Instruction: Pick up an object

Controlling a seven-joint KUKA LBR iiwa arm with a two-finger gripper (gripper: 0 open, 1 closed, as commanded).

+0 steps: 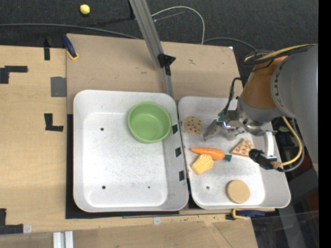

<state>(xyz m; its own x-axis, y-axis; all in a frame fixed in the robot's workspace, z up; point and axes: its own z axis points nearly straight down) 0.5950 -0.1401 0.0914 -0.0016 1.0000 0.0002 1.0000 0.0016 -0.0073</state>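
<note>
From above, the gripper is seen spread, nothing pinched, over the right bin. Just below it lies the carrot, beside the cookie; a green bowl sits in the left bin.

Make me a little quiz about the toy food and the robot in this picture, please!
1. True or false: the round green plastic bowl sits in the left white bin.
2. Which lies nearest the robot's metal gripper? A) round tan disc B) speckled brown cookie C) small yellow ball
3. Fill in: the orange toy carrot lies just above the ridged yellow ____.

Key: 1 true; 2 B; 3 chip.
</note>
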